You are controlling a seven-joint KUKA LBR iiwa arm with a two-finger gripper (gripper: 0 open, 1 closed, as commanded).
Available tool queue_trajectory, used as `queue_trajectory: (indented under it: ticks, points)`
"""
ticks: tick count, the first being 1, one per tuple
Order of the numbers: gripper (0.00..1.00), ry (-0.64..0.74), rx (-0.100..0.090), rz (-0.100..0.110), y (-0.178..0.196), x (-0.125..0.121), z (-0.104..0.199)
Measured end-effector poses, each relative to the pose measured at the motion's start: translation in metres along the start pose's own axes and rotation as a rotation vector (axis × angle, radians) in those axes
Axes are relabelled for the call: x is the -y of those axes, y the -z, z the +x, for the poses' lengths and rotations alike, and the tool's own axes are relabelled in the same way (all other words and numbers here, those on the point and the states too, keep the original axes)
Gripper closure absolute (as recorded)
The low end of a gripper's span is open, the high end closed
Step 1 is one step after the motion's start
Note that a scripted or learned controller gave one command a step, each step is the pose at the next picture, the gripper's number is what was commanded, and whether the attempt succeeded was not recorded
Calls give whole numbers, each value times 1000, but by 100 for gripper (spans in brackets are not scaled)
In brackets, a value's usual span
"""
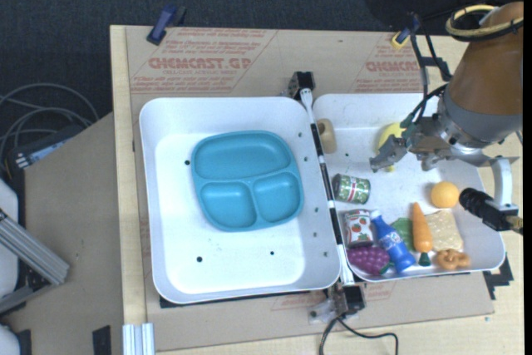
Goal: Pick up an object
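Leftward, blue tray [247, 191] in bin [158, 179]; toys fill right bin [357, 108].

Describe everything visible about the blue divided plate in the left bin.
The blue divided plate is light blue, looks like plastic, has rounded corners and three compartments: one wide one on the far side and two smaller ones on the near side. It lies flat, slightly rotated, near the middle of the left bin. Nothing rests in it or touches it.
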State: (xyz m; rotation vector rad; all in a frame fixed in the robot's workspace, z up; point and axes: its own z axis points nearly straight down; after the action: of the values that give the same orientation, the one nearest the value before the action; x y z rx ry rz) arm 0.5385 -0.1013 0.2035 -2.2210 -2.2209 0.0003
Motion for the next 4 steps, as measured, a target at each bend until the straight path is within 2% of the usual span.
queue_trajectory:
  ticks: [1,2,3,4]
  points:
    - [0,-2,2,1,-59,-19,-81]
    - [0,0,0,2,-101,22,-89]
    - [0,-1,-1,2,-120,51,-71]
    - [100,-1,1,-2,-109,50,-72]
